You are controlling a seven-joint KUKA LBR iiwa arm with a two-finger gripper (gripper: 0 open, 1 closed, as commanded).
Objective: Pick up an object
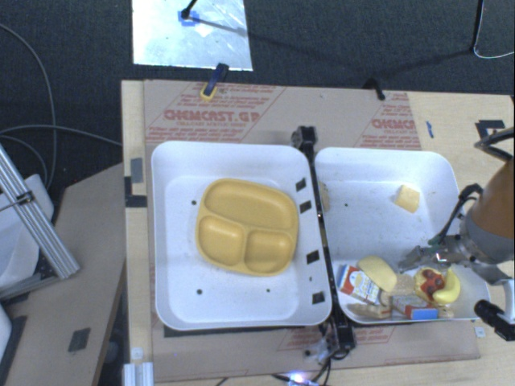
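My gripper (432, 257) reaches in from the right edge and hangs low over the front right part of the right bin (362, 175). Just below it lies a pile of small objects: a yellow rounded piece (377, 271), a red and white carton (357, 285), a yellow banana with a red item (438, 284) and a flat tan piece (378, 310). The gripper sits directly above the banana and red item. A pale yellow block (407, 198) lies alone near the bin's back right. Nothing is visibly lifted.
The left bin (173, 215) holds a yellow divided tray (245, 226). A black divider with clips (315, 223) runs between the bins. Cardboard (241, 111) lies under both bins. A metal frame (32, 215) stands at the far left.
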